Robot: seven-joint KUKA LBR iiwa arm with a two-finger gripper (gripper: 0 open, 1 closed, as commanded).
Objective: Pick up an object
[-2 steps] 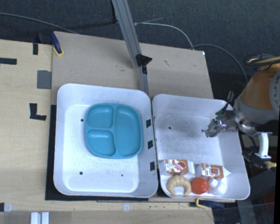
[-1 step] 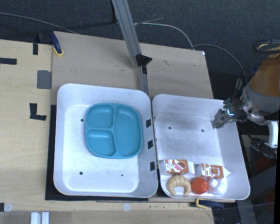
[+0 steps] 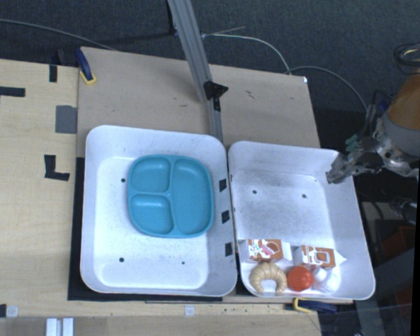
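Note:
Along the near wall of the right bin (image 3: 296, 156) lie several small objects: a tan croissant (image 3: 268, 277), a red ball-like fruit (image 3: 300, 278), and two orange-and-white packets (image 3: 264, 250) (image 3: 319, 257). My gripper (image 3: 337, 173) hangs at the far right corner of that bin, over its rim and well away from the objects. The fingers look dark and small, with nothing seen between them.
The left bin (image 3: 101, 214) holds a blue divided plate (image 3: 171, 195). A grey metal pole (image 3: 196, 49) slants down to the gap between the bins. The wooden bench (image 3: 129, 102) extends behind, and cables run across the far floor.

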